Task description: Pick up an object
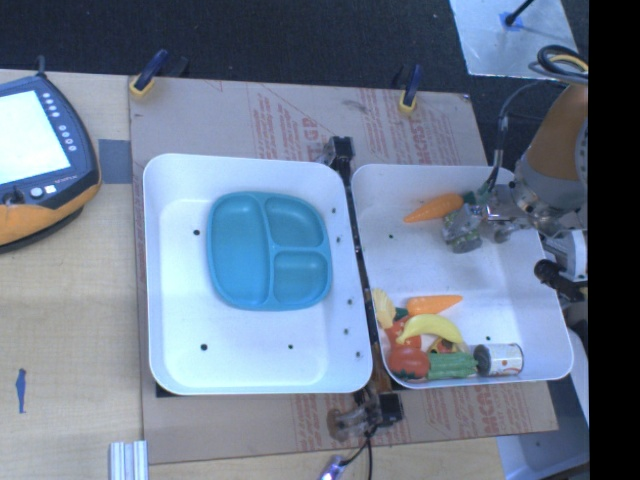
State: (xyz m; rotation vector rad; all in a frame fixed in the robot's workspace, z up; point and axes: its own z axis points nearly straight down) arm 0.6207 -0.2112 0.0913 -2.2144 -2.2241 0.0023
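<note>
Landmark is the right bin (520, 298). Along its near edge one can (497, 359) is lying on its side, beside a pile: one banana (432, 327), one green piece (450, 366), one red piece (405, 357), one small carrot (432, 304). Farther back, the gripper (463, 230) is sitting low over the bin's far part, just beside a second, larger carrot (434, 208); can't tell how the jaws are standing or whether anything is sitting between them. Left of the right bin, the left bin (175, 268) is carrying one blue divided plate (268, 250).

arm (556, 148) cut off at right edge
</note>
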